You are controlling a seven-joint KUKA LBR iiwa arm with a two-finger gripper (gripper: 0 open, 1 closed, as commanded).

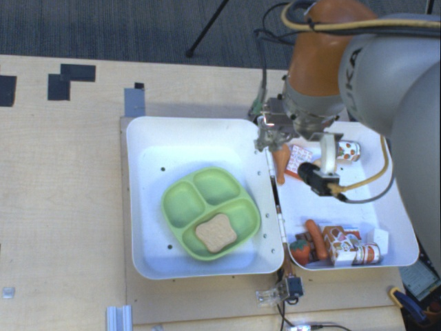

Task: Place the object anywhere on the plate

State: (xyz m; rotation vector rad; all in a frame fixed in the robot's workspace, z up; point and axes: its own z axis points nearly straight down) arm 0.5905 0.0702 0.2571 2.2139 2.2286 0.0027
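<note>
A green divided plate (207,209) lies in the left bin (148,185), with a tan slice of toy bread (216,234) in its near compartment. My gripper (274,143) hangs over the wall between the two bins, just right of the plate's far edge. An orange carrot (281,164) points down from between its fingers, and the gripper is shut on the carrot's top end. The carrot's lower tip hangs above the dividing wall, clear of the plate.
The right bin (396,216) holds a red-and-white packet (300,158) and a small can (349,150) near the gripper. At its front lie an orange sausage-like piece (314,233), a red carton (337,240) and another can (360,255).
</note>
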